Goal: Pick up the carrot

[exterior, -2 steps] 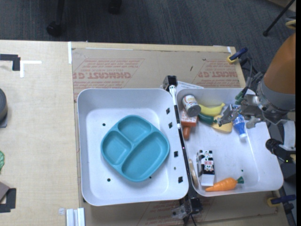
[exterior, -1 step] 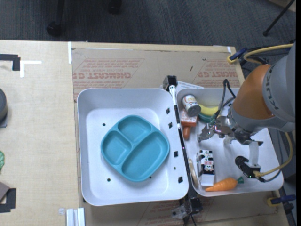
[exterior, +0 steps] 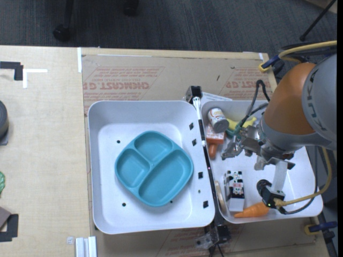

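Plainly, nothing is yet lifted: the carrot (exterior: 252, 211) is seen lying by the lower wall of the right bin (exterior: 302, 171), apart from the gripper (exterior: 233, 148), whose open or closed state cannot be told.

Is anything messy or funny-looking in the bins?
Nothing looks spilled or broken. The blue plate sits crooked in the left bin, and the can in the right bin looks tipped over. The carrot lies at that bin's near edge.
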Tool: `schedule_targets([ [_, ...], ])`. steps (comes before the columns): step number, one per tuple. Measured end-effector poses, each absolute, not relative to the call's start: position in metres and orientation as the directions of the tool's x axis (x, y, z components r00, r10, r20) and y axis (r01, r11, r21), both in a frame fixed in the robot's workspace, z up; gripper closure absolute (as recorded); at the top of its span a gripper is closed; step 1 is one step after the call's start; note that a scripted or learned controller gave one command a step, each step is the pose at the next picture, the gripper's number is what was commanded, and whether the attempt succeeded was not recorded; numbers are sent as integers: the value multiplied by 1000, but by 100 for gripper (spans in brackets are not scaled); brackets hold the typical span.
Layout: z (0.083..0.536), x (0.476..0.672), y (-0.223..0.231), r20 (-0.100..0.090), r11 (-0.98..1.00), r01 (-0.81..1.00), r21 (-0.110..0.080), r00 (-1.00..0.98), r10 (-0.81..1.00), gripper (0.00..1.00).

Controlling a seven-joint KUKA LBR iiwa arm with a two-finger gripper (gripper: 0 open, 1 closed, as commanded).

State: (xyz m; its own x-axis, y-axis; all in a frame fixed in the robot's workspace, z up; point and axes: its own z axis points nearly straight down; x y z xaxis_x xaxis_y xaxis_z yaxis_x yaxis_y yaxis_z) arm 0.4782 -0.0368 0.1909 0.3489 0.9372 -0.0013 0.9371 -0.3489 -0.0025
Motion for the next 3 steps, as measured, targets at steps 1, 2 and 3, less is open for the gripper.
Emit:
schedule_targets([
  [1, 190, 478, 45, -5, -689, 725, -4, 689, 725, 0],
  [2, 198, 478, 44, -9, -682, 731, -5, 682, 731, 100],
  [3, 336, 479, -22, -3, -556, 831, 1, 556, 831, 100],
])
